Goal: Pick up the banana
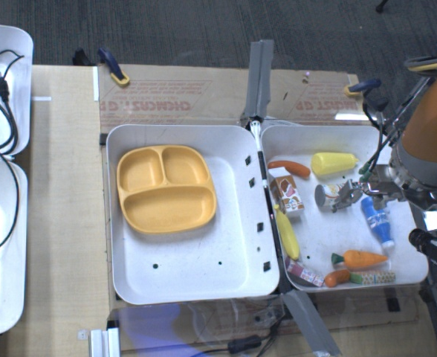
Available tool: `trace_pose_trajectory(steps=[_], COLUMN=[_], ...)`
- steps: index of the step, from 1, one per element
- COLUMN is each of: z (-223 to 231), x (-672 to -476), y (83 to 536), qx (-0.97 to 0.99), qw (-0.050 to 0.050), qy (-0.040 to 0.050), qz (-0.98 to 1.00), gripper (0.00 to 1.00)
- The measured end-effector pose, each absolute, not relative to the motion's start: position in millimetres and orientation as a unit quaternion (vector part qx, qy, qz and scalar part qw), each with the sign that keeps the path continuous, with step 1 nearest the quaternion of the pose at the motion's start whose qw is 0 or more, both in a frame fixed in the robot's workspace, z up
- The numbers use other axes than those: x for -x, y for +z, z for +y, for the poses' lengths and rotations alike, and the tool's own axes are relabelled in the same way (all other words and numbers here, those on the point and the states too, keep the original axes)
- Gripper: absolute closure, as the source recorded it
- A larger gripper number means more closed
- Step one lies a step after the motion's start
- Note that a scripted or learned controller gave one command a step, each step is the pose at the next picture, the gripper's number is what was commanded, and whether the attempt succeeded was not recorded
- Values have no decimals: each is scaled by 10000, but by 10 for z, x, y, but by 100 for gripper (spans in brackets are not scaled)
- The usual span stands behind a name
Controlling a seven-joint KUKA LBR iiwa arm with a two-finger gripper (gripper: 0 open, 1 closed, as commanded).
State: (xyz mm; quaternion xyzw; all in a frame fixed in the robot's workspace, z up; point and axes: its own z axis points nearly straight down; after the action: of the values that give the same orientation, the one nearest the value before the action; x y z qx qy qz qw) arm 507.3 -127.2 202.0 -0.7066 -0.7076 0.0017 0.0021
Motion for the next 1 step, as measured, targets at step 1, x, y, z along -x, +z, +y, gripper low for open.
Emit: trace_pose_trajectory(steps=[1], z=[-1235], x=[-5663], y=[1306], qx=[7067], qw=[9], qy=[13], qz=[-7075], gripper=[0])
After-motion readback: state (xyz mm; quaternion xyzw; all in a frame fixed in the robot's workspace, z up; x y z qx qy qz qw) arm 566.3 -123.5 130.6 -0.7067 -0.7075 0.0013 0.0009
